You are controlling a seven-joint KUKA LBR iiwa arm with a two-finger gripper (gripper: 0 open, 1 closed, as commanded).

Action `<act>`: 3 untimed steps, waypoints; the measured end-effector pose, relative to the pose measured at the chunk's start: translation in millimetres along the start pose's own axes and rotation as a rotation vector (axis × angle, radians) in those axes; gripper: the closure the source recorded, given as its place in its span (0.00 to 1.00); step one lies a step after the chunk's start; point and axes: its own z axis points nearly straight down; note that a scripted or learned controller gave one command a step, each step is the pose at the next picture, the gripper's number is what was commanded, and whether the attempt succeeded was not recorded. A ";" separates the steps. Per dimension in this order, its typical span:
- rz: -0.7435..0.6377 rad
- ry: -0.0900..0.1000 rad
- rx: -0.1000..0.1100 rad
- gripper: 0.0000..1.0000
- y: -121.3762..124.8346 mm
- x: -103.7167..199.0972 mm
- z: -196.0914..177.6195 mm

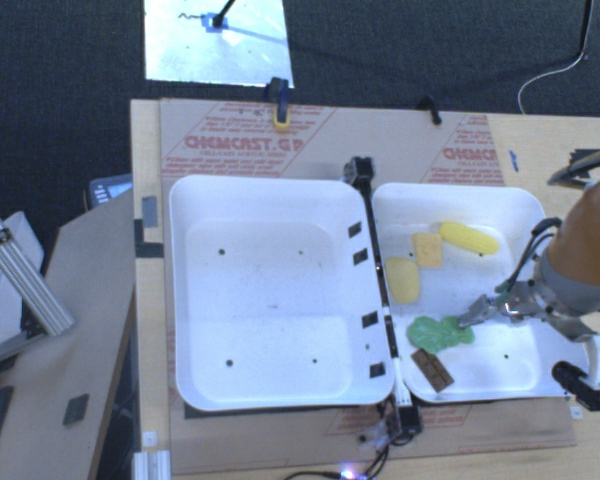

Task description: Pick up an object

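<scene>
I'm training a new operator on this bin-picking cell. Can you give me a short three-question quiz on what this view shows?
1. True or false: all the loose objects lie in the right bin.
2. Which object is the end effector nearest to?
A. the yellow corn-shaped piece
B. the green toy
C. the brown piece
3. Fill in: the brown piece lies near the right bin's ____ edge, close to the divider between the bins.

Key
1. True. The corn-shaped piece, the yellow wedge, the pale yellow lump, the green toy and the brown piece all sit in the right bin.
2. B. Its tip sits at the green toy's right end.
3. Front.
</scene>
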 end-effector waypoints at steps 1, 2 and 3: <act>-0.016 0.001 -0.004 0.00 34.4 51.7 2.1; -0.018 0.000 -0.010 0.00 115.6 91.3 0.8; -0.007 -0.003 -0.004 0.00 132.1 43.5 1.0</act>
